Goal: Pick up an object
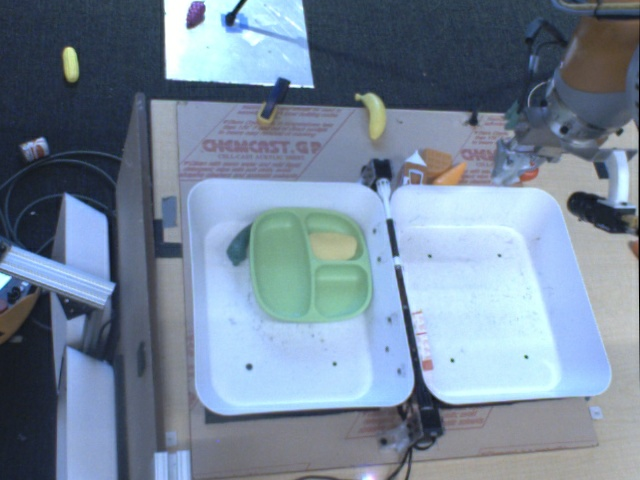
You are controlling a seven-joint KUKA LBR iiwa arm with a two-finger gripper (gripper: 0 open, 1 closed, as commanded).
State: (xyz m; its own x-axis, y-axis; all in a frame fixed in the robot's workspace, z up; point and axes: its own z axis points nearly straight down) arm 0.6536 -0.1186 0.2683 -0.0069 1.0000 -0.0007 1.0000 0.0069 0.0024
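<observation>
A green divided plate (300, 268) lies in the left bin (215, 358). A yellow piece (334, 245) rests in the plate's upper right compartment. A dark green object (238, 245) lies in the bin against the plate's left rim. My gripper (508, 168) hangs at the back edge of the right bin (560, 368), near its far right corner and far from the plate.
Behind the bins on the cardboard lie a small banana (375, 114), an orange and white cluster (436, 166) and a yellow-handled tool (271, 104). A black divider strip (398, 268) runs between the bins. A reflective sheet (240, 28) lies on the dark floor beyond.
</observation>
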